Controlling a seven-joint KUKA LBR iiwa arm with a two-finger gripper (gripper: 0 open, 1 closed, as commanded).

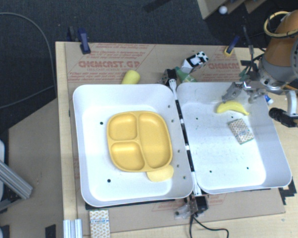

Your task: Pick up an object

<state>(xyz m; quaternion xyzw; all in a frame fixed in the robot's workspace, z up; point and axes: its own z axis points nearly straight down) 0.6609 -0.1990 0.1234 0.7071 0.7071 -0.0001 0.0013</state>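
Observation:
A yellow banana [232, 108] lies in the right bin [268, 175], near its far edge. Just in front of it lies a small patterned packet [241, 131]. My gripper [243, 93] hangs open right above the banana's far side, with nothing between its fingers. The grey arm with its orange band [284, 31] comes in from the upper right. In the left bin [87, 133] sits a yellow divided plate [139, 141], and a pale yellow piece [160, 173] pokes out from under its near edge.
A yellow object [131, 77] lies on the cardboard behind the left bin. A black-and-white toy [196, 61] and clamps stand behind the seam between the bins. A black fitting [283, 116] juts in at the right bin's far right rim.

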